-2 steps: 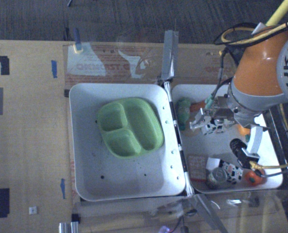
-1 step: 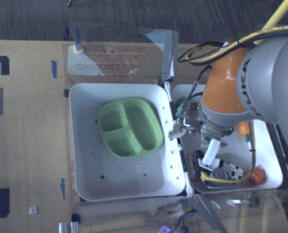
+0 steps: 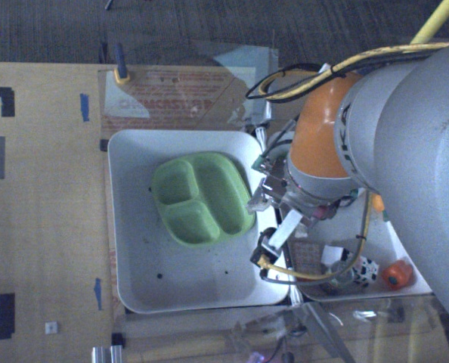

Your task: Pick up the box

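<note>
A small brown box lies in the right bin, near that bin's left wall, partly hidden under the arm and a yellow cable. My gripper hangs over the wall between the two bins, up and to the left of the box, close to the right rim of a green plate. Nothing shows between its fingers. The grey arm with its orange band covers most of the right bin.
A green divided plate lies in the left bin. In the right bin, beside the box, are a white piece, a black-and-white spotted thing and an orange thing.
</note>
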{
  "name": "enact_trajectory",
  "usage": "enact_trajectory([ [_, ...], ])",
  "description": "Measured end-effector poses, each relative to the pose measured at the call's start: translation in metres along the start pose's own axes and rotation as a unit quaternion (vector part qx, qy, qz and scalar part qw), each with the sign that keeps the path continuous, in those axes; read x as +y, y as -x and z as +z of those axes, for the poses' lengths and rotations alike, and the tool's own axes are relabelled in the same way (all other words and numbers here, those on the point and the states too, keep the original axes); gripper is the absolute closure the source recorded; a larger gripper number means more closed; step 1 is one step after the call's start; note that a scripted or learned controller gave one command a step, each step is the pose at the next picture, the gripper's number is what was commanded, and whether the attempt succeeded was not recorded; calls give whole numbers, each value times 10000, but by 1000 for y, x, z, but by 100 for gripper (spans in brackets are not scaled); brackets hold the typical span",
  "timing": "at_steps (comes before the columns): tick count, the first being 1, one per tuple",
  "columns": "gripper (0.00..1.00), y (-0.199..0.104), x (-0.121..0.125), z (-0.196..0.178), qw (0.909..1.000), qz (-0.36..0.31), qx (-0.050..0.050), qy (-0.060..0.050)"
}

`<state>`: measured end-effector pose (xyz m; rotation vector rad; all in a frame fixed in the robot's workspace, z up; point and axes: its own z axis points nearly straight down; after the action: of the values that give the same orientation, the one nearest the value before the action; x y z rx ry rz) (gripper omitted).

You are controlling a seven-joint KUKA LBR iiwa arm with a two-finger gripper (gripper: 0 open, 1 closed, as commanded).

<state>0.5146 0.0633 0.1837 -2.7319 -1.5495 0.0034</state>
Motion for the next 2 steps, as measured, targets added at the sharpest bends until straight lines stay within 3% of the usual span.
enact_trajectory([
  [1, 0, -29, -60, 22, 9992, -389, -8, -17],
  [2, 0, -124, -92, 92, 9979, -640, 75, 72],
])
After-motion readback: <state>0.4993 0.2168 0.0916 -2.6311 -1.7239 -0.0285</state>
